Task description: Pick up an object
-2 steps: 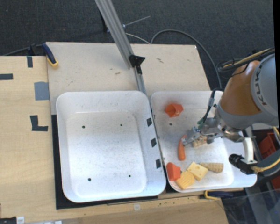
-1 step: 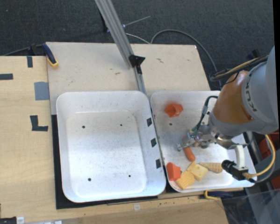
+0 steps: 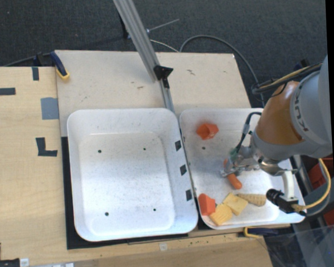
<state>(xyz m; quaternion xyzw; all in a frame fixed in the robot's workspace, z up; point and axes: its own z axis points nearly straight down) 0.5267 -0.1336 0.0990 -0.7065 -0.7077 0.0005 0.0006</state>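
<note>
Hovering low in the right bin point(image 3: 211, 119), the jaws point(image 3: 233, 168) sit just above a small orange piece point(image 3: 235, 181), likely lined up to grab it; whether they are open, I cannot tell.

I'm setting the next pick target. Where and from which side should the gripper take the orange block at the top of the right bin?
The orange block sits alone on the floor of the right bin, well apart from the pile near the bottom edge. Probably best to come straight down from above and close across its two opposite flat sides around the middle; its chunky, squarish shape offers parallel faces, and open floor surrounds it.
</note>
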